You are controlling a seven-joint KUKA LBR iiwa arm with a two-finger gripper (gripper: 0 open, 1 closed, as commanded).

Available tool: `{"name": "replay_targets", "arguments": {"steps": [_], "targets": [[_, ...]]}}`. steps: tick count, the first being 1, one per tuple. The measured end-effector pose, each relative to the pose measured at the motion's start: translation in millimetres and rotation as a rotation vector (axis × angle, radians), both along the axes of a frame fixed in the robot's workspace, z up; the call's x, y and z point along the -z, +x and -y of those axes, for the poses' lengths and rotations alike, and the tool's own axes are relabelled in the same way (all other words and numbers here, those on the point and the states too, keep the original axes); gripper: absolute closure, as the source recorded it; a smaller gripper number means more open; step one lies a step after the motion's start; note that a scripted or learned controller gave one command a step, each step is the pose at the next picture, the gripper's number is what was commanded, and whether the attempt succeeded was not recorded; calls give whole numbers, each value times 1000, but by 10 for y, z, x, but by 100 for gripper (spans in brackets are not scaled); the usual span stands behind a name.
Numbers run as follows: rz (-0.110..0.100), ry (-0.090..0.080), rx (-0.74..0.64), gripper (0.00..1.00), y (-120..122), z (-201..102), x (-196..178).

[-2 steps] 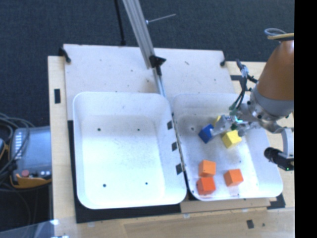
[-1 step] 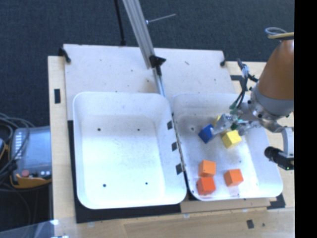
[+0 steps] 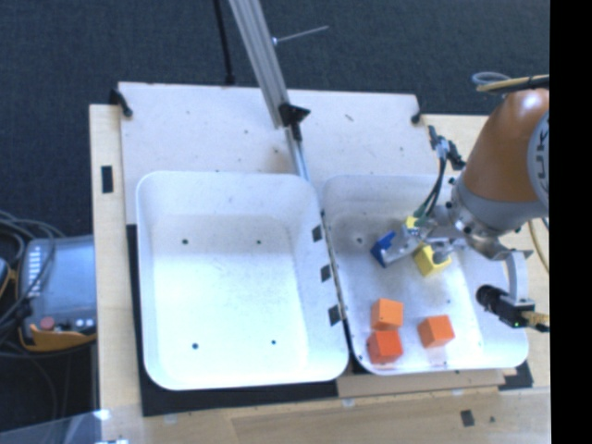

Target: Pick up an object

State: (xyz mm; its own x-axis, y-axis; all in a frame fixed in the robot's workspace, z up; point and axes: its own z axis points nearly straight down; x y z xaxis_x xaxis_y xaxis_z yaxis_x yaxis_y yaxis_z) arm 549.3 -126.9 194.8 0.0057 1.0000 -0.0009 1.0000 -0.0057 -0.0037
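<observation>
Dark carpet [image 3: 92,26] all round, a wood bench [image 3: 100,248] on it, a white board [image 3: 213,128] across the back half, and two white bins side by side in front

Blue block [image 3: 384,248] sits in the right bin [image 3: 356,192], upper middle, tilted, hard against the gripper's left side; contact or just beside, can't resolve which. Yellow block [image 3: 430,263] is just right of it and a little nearer the front, partly covered by the gripper

Gripper [image 3: 418,243] is low in the bin between those two blocks. Jaw state: can't tell, spread or closed, so can't say it grips either block

Three orange cubes in the front half of the same bin, well apart from the gripper: one [image 3: 388,314] centre, one [image 3: 385,346] just in front of it and nearly touching, one [image 3: 436,330] off to the right, apart from both

Arm [image 3: 504,155] comes in from the right over the bin's back right corner, orange band above a grey wrist

Left bin [image 3: 139,192] shows four small dark dots on its floor. Three black clips [image 3: 326,273] sit along the seam between the bins

An aluminium strut [image 3: 254,35] slants from the top down to the board's middle. A grey box [image 3: 65,280] with cables [image 3: 14,229] lies on the carpet left of the bench
</observation>
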Motion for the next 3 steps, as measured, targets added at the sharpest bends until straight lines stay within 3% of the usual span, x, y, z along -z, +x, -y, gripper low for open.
{"name": "replay_targets", "arguments": {"steps": [1,2,3], "targets": [[-2,0,-2,0,43,60,604],[6,-2,-1,0,51,76,981],[12,-2,9,100,63,86,856]]}}
